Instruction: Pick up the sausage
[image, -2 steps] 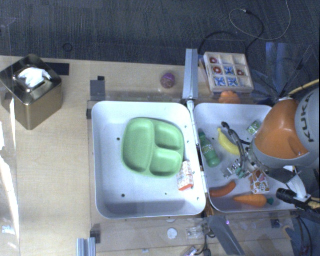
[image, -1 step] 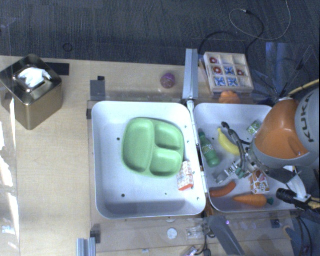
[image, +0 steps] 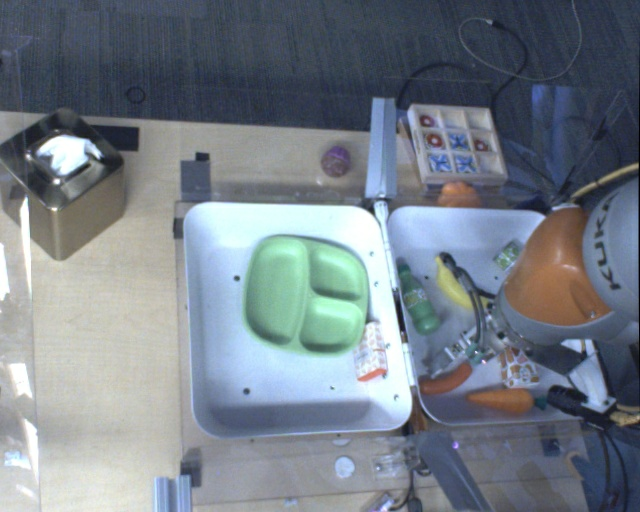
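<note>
Sausage (image: 446, 380) lying at the right bin's (image: 470, 232) front edge, beside a carrot (image: 500, 400), below a green bottle (image: 415, 300) and banana (image: 452, 285). Hand (image: 468, 345) just above it; grip indiscernible. Left bin (image: 215, 330): green divided tray (image: 305, 293), small packet (image: 372, 352).

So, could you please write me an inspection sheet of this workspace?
Surface: wooden bench with left bin and right bin.
Job's things: sausage lies in right bin near its front wall.
Clutter: green divided plate, small packet, green bottle, banana, carrot.
Grippers: gripper low over right bin, just above sausage.
Cables: black cable on floor behind.
Surroundings: tissue box, tic-tac-toe board.
</note>
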